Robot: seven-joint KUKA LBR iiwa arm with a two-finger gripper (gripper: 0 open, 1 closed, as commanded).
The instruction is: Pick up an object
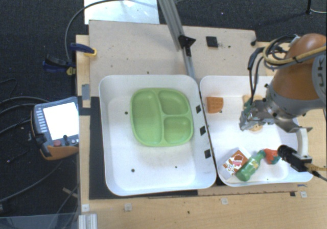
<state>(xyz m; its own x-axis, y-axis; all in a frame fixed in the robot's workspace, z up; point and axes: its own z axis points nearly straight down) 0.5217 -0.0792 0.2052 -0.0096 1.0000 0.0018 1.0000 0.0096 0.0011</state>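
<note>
jaws (pixel 250 122) state unclear | mid right bin (pixel 225 85) | open floor leftward

A robotics lab: a plywood bench (pixel 153 44) bearing two white bins (pixel 115 172), with a teach pendant (pixel 57 126) left of it, clamps (pixel 82 49) on its edge and cables (pixel 30 172) across dark carpet.

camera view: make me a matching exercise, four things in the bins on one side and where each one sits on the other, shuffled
Things:
1. green divided plate
2. orange block
3. green bottle
4. gripper

Places:
A. right bin, near its front rim, beside a small carton
B. over the middle of the right bin
C. left bin, upper middle
D. right bin, far left corner

Pairs: 1-C, 2-D, 3-A, 4-B
</note>
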